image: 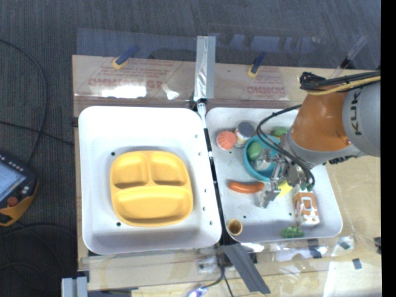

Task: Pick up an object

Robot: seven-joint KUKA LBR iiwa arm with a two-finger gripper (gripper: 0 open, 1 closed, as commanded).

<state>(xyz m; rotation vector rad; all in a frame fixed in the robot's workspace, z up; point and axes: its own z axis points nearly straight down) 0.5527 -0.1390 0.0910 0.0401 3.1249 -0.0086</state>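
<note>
My gripper (271, 193) hangs low in the right bin (328, 228), near its middle. It is just right of an orange carrot (245, 187) lying flat. A small yellow piece (284, 188) shows right beside the gripper; whether it is held is unclear. A teal bowl (255, 156) sits behind the gripper, partly hidden by the wrist. An orange-and-white carton (306, 207) lies to the gripper's right.
The right bin also holds a pink round fruit (226, 140), a grey lump (246, 129), a green item (279, 130), a green sprig (292, 231) and a small brown cup (234, 228). A yellow divided tray (150, 186) lies in the left bin (93, 141).
</note>
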